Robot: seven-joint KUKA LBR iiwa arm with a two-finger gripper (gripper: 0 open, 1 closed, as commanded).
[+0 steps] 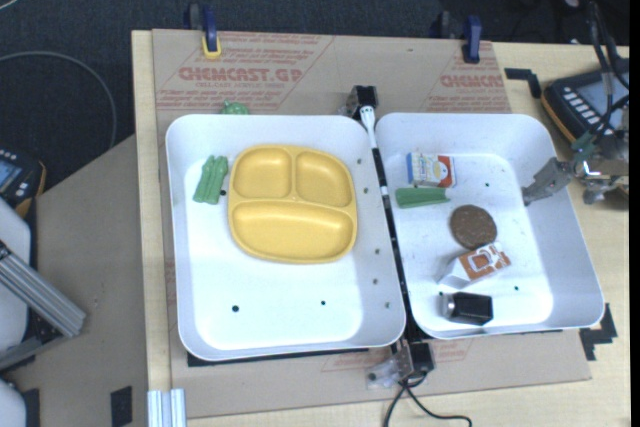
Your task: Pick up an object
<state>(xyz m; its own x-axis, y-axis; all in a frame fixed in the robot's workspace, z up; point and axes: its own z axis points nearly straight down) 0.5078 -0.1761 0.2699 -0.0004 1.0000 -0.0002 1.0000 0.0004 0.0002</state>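
Note:
The right bin (pixel 560 255) holds several small objects. A white carton with red and green print (pixel 431 169) lies at its back left, with a flat green stick (pixel 421 198) just in front of it. Near the middle is a brown round disc (pixel 472 225). In front of the disc lies an orange and white packet (pixel 484 262), and a black block (pixel 467 306) rests by the front rim. In the left bin (pixel 280 315), a yellow divided plate (pixel 293 203) sits beside a green ridged piece (pixel 211 180).
A grey metal piece (pixel 548 179) pokes over the right bin's right rim, with cables and a dark device (pixel 585 105) behind it. A small green item (pixel 235 109) lies on the board behind the left bin. Blue clamps (pixel 209 20) hold the board's back edge.

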